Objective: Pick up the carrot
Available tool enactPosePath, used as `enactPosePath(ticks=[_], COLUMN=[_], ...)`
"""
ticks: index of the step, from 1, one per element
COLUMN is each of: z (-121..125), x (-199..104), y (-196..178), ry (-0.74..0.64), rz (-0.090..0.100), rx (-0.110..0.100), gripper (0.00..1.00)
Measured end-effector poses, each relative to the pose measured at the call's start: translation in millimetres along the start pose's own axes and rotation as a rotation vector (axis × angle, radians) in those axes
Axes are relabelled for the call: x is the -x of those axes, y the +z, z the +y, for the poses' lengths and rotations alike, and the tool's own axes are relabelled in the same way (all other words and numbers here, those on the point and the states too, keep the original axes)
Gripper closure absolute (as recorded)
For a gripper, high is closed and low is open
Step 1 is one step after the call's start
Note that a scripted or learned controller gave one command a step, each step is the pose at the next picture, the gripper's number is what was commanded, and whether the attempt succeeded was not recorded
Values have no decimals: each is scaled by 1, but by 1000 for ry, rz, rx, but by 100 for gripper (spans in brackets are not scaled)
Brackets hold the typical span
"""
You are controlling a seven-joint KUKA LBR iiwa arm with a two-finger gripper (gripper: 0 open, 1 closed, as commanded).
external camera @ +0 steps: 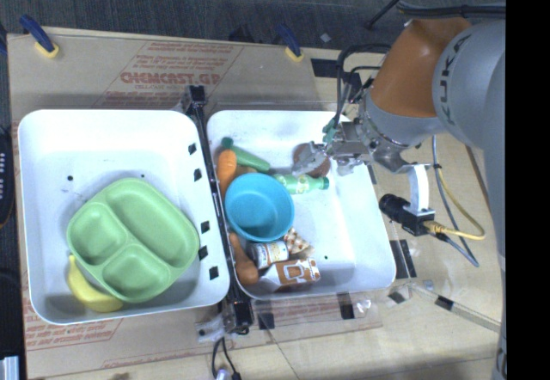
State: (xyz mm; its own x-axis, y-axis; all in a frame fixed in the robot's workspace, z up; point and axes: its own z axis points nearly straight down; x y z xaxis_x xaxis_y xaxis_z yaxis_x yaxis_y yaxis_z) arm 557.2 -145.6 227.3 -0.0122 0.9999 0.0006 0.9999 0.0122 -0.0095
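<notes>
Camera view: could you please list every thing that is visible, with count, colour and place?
bins: 2, white, side by side on the bench
divided plate: 1, green, left bin
yellow object: 1, yellow, partly under the divided plate, left bin
carrot: 1, orange with green top, right bin, by its left wall above the bowl
bowl: 1, blue, right bin
orange item: 1, orange, below the bowl, near the left wall
brown packet: 1, brown and white, right bin's near edge
clamps: 2, blue and yellow, bench's far edge
arm: 1, grey with orange band, from the right
gripper: 1, grey, over the right bin
</notes>
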Motion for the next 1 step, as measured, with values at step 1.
enactPosePath(ticks=[1], z=[25], x=[-48], y=[117], ry=[148], rz=[2], rx=[-9], gripper=[0])
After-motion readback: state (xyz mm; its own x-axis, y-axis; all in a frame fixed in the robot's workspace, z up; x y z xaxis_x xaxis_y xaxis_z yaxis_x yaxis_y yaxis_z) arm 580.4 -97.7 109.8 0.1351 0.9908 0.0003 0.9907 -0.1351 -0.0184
